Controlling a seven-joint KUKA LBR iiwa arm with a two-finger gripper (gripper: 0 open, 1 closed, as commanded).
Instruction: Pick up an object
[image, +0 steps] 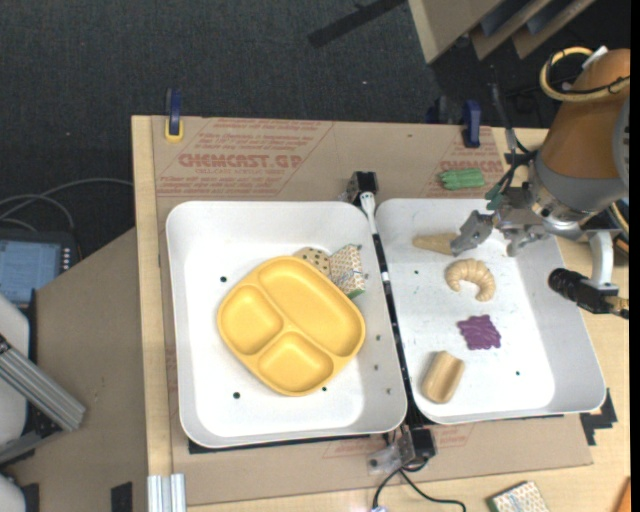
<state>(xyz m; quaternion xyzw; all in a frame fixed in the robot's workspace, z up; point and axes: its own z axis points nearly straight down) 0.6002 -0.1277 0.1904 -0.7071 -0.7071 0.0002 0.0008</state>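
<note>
Two shallow white bins are seen side by side on a cardboard-covered surface (250, 150) that carries red printed lettering. In the left bin (195, 330) a yellow divided plate (290, 325) with three compartments is laid near the middle, and a small patterned item (335, 262) is tucked against the plate's far edge; what that item is cannot be made out. In the right bin (560, 360) four objects are spread apart from one another: a pale cone-shaped piece (432, 243) near the far left corner, a croissant (472, 277) just nearer than it, a purple grape cluster (479, 332) nearer still, and a tan cylinder (442, 376) towards the near left corner. A green object (461, 180) is placed on the surface beyond the right bin, outside its rim. The arm is reached in from the right, its orange band being visible at the upper right, and the gripper (490, 232) is positioned over the far part of the right bin, just beyond the croissant and beside the cone-shaped piece. The jaws are seen spread apart, with nothing held between them, and none of the objects is lifted; all are seen resting on the bin floor. Two blue clamps (174, 112) are fixed at the far edge of the surface.
</note>
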